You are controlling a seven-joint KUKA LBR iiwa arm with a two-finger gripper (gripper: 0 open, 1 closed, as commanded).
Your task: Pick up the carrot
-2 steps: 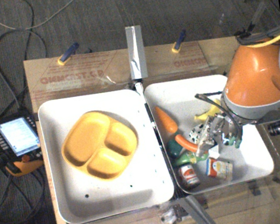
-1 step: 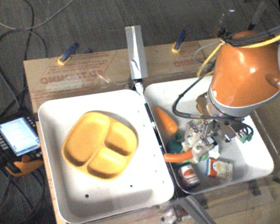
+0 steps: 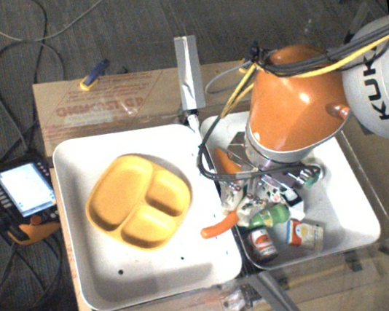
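In the camera view, the carrot [image 3: 219, 226] lies across the shared edge of the two bins, near the lower middle of the picture. Its long axis runs nearly left to right, with a small rise toward the right. The rounded orange end points left, over the left bin [image 3: 81, 229], and the other end goes under the clutter in the right bin [image 3: 359, 212]. The gripper [image 3: 249, 193] hangs just above and to the right of this end, below the big orange cone of the arm. Its tips are mixed with small objects, so whether they are open or closed I cannot tell, and I see nothing clearly held.

The carrot looks like a small toy: probably light, stiff and a little smooth, not fragile. I think the best place to take it is around the middle, across the narrow width, because the left end is free and the right end is crowded by a green bottle [image 3: 271, 216] and a small can [image 3: 262, 243]. A yellow divided plate [image 3: 139, 201] lies in the left bin, well apart from it.
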